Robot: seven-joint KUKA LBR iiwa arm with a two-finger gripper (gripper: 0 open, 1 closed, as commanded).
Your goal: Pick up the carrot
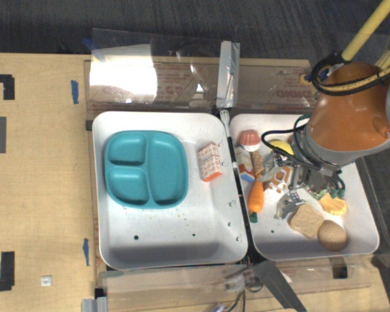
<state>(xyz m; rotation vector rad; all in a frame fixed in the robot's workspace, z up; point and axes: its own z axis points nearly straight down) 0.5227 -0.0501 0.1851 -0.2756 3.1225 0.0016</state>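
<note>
The bench (32, 174) carries two white bins; the arm (348, 112) hangs over the right bin (370, 236), its end effector (291, 203) low among the clutter there, and whether it is spread or pressed together cannot be told. Well to the end effector's left, in the left bin (175, 239), sits a teal divided plate (146, 169), with a small carton (209, 161) nearer. The carrot (255, 197) lies just left of the end effector, near the right bin's left wall, not gripped. A bread slice (305, 220) lies just below-right.
</note>
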